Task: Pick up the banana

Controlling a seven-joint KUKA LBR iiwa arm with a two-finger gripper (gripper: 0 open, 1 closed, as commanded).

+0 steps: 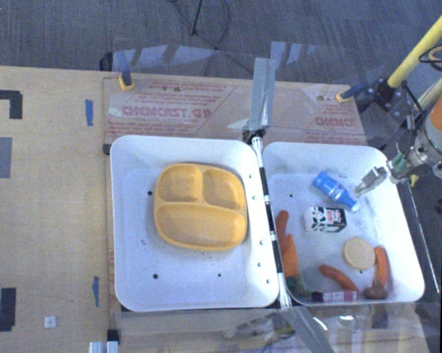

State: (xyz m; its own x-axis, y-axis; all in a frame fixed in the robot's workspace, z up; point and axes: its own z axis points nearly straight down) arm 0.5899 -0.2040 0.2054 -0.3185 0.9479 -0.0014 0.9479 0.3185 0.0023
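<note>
jaws [367, 181]: I cannot tell their state | near right bin [409, 237] upper edge, beside blue packet [334, 190] | left bin [125, 227] rim free around yellow tray [201, 206]

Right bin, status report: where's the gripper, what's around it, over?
Gripper over right bin, tip by blue packet, contact unclear. Cow-print carton, tan disc, orange sticks nearby. Yellow divided plate in left bin.

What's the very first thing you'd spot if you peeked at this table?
The big yellow plastic tray with three sections, lying in the middle of the left white bin. Next, the bright blue packet in the right white bin, with the grey metal gripper right beside it.
</note>
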